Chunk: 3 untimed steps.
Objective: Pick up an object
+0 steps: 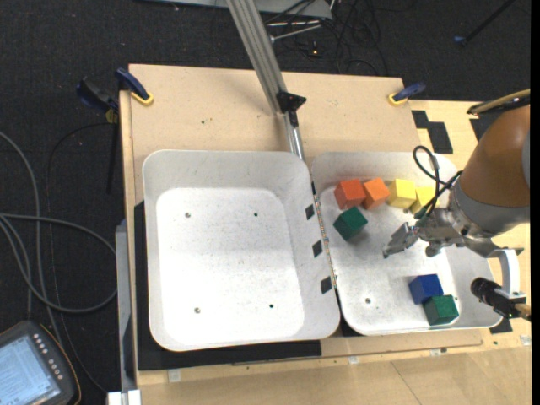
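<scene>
Bench (211, 99) of wood; dark carpet (59, 57) around it

Bench (219, 99): pale wooden board, bearing both bins.
Left bin (169, 175): shallow, white, speckled, rounded corners, just beside the right bin.
Clamps (133, 84): blue and yellow, one at each far corner of the board.
Metal pole (257, 45): grey, slanting from the top edge down to the far rim between the bins.
Floor (59, 24): dark carpet with black cables.
Screen (29, 369): lit tablet-like device at the lower left corner.
</scene>
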### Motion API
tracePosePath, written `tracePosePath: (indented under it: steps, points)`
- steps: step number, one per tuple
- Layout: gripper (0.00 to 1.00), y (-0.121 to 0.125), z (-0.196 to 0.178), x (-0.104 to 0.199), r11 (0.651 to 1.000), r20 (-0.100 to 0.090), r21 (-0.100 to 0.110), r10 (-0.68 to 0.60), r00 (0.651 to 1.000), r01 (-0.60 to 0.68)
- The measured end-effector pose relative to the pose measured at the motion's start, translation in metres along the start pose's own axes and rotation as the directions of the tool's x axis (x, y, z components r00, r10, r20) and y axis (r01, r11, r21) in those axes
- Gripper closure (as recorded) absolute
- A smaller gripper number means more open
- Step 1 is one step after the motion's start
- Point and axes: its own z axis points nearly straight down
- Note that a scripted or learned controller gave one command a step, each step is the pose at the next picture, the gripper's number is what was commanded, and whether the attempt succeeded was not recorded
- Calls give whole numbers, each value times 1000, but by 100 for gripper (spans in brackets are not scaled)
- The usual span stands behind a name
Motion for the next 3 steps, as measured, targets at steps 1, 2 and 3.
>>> tracePosePath:
  steps: [1, 2, 3]
  points:
    - [100, 2, -13, 0, 1000, 2, -6, -1, 1000, 1]
    - [100, 10, -71, 6, 1000, 3, -13, -5, 1000, 5]
    - [100, 10, -47, 6, 1000, 1, -3, -2, 1000, 2]
